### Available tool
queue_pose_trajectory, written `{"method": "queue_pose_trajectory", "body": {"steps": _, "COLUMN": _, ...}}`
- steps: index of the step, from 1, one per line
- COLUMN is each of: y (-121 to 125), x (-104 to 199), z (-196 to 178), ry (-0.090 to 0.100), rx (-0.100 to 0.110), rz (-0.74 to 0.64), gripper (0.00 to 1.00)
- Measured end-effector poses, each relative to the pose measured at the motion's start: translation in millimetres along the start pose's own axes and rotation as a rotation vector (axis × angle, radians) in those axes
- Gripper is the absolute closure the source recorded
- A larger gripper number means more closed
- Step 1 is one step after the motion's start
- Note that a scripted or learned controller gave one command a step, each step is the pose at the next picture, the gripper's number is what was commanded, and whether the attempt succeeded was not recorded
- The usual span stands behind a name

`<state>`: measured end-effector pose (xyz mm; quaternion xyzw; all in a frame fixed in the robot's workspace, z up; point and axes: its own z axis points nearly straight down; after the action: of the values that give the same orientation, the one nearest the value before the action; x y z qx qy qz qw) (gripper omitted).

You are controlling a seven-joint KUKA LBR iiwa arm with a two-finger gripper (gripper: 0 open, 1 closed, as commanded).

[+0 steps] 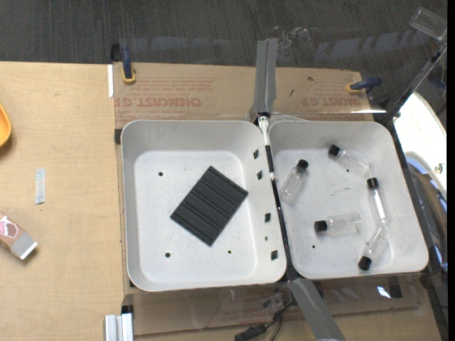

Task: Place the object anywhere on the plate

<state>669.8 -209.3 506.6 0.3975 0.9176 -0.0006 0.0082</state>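
Note:
A dark ribbed rectangular plate (210, 205) lies flat and turned at an angle in the middle of the left bin (142, 148). Several clear vials with black caps lie on their sides in the right bin (398, 162). One vial (293, 182) is near the bin's left wall, and another vial (350, 160) is at the back. A long vial (377, 203) lies at the right. A short vial (340, 224) lies in the middle, and one more vial (374, 251) sits by the front right corner. None of them touches the plate.
Cardboard (192, 94) lies under and behind the bins, held by a clamp (128, 73) at the left and another clamp (362, 85) at the right. The wooden bench at the left holds a small grey strip (40, 186) and a pink-and-grey block (15, 237).

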Motion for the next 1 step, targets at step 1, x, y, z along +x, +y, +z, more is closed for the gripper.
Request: {"method": "queue_pose_trajectory", "body": {"steps": 1, "y": 1.4, "x": -0.8, "z": -7.8, "ry": -0.001, "rx": 0.0, "rz": -0.002, "gripper": 1.0}}
